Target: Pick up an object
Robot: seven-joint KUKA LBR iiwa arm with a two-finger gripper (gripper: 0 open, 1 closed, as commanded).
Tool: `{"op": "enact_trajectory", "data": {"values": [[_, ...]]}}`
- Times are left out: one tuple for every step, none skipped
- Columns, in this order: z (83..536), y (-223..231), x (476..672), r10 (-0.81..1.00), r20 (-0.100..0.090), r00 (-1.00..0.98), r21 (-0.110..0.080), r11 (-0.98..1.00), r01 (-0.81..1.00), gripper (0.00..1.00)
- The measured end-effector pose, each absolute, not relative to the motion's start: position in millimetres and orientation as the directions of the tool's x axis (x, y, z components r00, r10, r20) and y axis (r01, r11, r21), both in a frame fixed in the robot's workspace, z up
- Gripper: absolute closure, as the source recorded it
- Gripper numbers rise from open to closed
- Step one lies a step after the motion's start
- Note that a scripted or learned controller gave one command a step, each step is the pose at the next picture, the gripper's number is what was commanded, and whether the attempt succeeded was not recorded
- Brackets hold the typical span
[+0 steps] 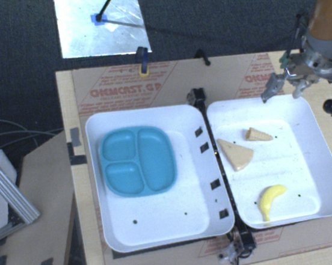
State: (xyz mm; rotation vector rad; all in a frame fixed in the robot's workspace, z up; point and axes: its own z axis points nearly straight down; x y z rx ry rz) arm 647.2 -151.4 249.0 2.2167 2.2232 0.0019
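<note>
Nearest me, banana (271, 200) lies in right bin (321, 138), long axis slanting. My gripper (286, 87) hangs spread and empty over the bin's far rim; wedge (236, 154) sits closer to it.

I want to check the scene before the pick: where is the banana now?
The banana lies in the right bin, near its front edge, below the larger tan wedge and apart from it.

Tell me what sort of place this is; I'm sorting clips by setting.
Probably a robotics lab bench: a robot arm reaches over two white bins, one with toy food like a banana, on a cardboard-covered table.
</note>
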Motion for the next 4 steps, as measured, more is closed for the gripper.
{"op": "enact_trajectory", "data": {"values": [[176.0, -210.1, 650.3, 1.0, -0.002, 0.003, -0.002, -0.003, 1.0, 0.0], [78.9, -167.2, 667.2, 1.0, 0.004, -0.006, -0.005, 0.006, 1.0, 0.0], [85.0, -89.7, 669.9, 1.0, 0.004, -0.011, 0.002, 0.011, 1.0, 0.0], [138.0, -20.4, 670.1, 1.0, 0.011, -0.005, 0.003, 0.005, 1.0, 0.0]]}}
